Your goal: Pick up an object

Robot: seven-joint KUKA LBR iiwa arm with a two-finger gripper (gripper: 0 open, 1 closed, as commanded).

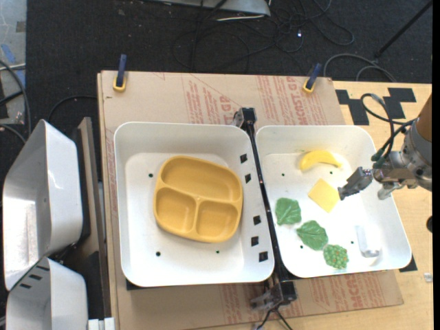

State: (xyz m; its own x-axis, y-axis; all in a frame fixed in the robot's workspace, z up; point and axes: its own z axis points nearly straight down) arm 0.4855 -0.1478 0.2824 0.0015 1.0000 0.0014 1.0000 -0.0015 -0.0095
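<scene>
Arm: I see it reaching in from the right edge, grey, cables looping above it.
Wrist: metallic, angled down and to the left.
Gripper [352, 184]: dark, at the wrist's left end, pointing left and slightly downward.
Finger state: I cannot make it out from this high, slanted view.

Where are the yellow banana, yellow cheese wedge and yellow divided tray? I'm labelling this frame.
yellow banana [320, 159], camera view, middle of its curve.
yellow cheese wedge [324, 195], camera view, flat top face.
yellow divided tray [199, 198], camera view, central divider.
</scene>
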